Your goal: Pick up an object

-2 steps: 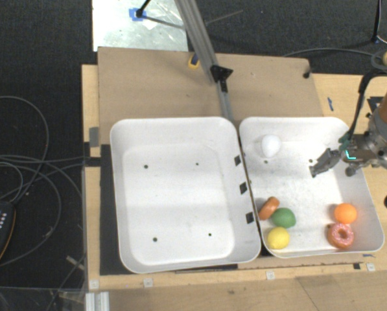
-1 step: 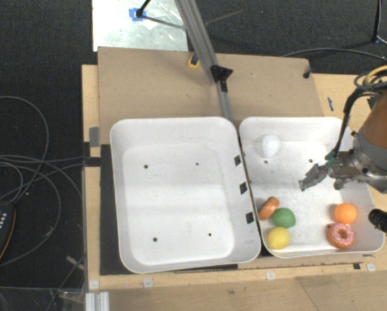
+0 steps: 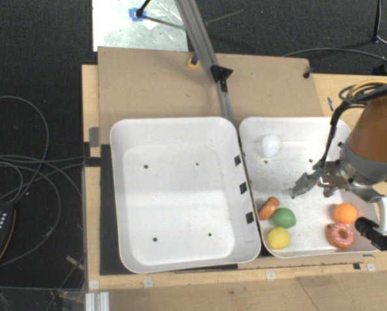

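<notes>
My gripper [image 3: 314, 188] hangs over the right bin [image 3: 297, 129], near its middle, open with nothing between its fingers. Below and left of it lie a small orange piece [image 3: 268, 207], a green ball [image 3: 284, 218] and a yellow lemon [image 3: 278, 238], grouped by the bin's left wall. An orange fruit [image 3: 345, 213] and a pink donut [image 3: 341, 236] lie to the lower right of the gripper, partly beside the arm. A white rounded object [image 3: 269, 145] rests in the bin's far part.
The left bin [image 3: 174, 193] stands beside the right one, the two touching along a shared edge with black clips [image 3: 243, 188]. A grey pole [image 3: 199, 31] slants over the bench's back. The arm's orange band [image 3: 378, 131] and its cables cover the right bin's right side.
</notes>
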Motion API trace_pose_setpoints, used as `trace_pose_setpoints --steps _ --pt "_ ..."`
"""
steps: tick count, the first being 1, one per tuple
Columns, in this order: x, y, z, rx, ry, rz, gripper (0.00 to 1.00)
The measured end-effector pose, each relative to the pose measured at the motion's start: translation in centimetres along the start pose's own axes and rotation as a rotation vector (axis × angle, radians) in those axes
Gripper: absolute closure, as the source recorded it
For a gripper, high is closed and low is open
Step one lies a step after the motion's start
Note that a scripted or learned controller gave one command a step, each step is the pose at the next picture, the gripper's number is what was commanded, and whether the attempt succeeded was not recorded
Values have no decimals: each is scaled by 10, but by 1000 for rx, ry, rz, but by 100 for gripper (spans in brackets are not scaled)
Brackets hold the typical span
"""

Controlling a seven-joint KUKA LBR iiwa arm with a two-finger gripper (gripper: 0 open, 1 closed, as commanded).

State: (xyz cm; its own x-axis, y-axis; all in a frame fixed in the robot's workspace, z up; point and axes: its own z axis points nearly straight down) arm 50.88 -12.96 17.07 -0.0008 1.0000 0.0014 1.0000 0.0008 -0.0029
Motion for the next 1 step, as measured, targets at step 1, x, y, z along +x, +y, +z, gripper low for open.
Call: trace_pose_setpoints --steps 1 --pt "-2 7 59 1 0 0 0"
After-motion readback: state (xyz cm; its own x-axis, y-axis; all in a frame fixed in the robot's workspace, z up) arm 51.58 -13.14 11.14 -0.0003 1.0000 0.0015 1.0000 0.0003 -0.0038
